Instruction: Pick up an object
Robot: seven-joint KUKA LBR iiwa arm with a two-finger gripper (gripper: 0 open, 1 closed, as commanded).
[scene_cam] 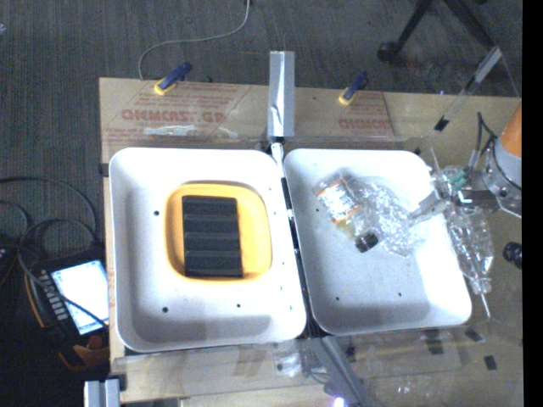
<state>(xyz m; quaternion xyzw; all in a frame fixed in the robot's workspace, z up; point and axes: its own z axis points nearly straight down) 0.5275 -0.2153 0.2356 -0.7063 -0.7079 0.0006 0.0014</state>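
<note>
A crumpled clear plastic bag [382, 214] lies in the right bin [373, 299], with an orange and white packet [337, 200] at its left end and a small dark piece [366, 242] at its lower edge. In the left bin [140, 312] rests a yellow tray [176, 227] holding a black ribbed block [211, 236]. My gripper [428, 204] reaches in over the right bin's right rim, low and at the bag's right edge. Whether it touches the bag is unclear.
More clear plastic [472, 244] hangs over the right bin's right rim, below the wrist. A grey post [281, 96] stands behind the seam between the bins. Two clamps, one at the left [172, 77] and one at the right [354, 87], sit on the wooden board behind.
</note>
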